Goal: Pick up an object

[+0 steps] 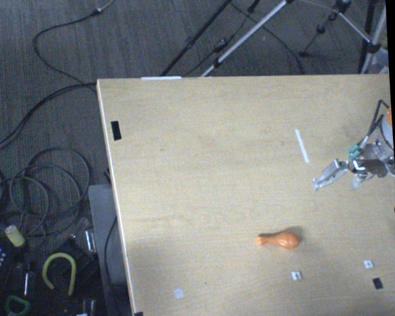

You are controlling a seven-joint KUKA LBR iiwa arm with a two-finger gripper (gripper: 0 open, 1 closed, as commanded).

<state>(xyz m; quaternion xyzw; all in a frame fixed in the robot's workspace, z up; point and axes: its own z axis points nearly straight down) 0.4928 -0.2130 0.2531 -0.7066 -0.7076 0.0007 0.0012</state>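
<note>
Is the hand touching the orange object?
Apart. The camera view shows bare bench between the hand and the orange object, which lies below and left of it.

We look down from one fixed camera set high above the bench, tilted so the far edge lies toward 12 o'clock. The view sits well back: the bench top fills the middle and 3 o'clock side, while floor with cables runs along 9 o'clock and stand legs cross at 12 to 1 o'clock.
</note>
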